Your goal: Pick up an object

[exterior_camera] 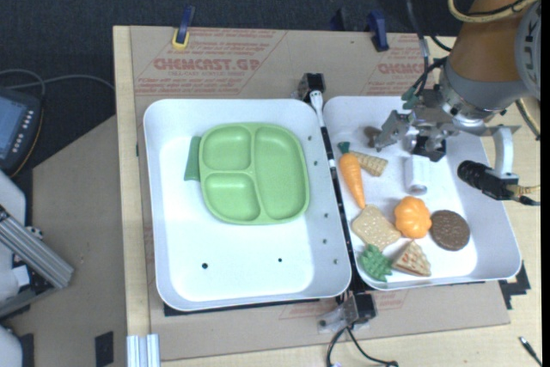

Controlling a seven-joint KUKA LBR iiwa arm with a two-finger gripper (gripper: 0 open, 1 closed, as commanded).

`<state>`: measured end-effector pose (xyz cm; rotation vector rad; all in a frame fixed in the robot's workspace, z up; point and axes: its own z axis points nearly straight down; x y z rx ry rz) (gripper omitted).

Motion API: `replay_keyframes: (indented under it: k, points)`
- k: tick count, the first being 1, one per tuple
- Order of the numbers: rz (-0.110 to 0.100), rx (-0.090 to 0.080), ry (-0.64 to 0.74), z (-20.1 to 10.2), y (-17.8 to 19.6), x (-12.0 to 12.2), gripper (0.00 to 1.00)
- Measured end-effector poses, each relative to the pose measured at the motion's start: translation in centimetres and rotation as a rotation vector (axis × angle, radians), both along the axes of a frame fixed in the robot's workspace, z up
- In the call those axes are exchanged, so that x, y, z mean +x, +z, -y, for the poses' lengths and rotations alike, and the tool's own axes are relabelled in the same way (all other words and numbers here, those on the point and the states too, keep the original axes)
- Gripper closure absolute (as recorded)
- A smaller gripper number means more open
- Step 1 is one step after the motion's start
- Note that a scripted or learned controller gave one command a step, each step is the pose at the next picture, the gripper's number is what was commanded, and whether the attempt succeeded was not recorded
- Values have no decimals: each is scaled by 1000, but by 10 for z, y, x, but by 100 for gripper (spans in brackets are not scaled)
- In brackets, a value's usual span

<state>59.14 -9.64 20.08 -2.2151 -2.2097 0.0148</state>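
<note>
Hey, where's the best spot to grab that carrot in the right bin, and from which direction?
Probably straight down on the carrot's thick middle, fingers closing across its width. It lies flat, pointing lengthwise toward the cracker, with the bin's left wall on one side and some bare floor on the other.

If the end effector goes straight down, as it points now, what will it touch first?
Probably the bare white floor of the right bin, or the small pale cylinder lying just below the end effector. Depth is unclear from this slanted view, so I cannot tell which. The carrot lies further left.
</note>
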Motion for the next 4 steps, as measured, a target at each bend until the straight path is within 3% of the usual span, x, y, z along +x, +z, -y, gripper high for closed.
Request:
replay_keyframes:
  k: [1,3,4]
  points:
    - [14,-1,3,0,8,3,0]
    - [12,-1,2,3,-106,-13,0]
    - [13,-1,2,3,-117,-13,0]
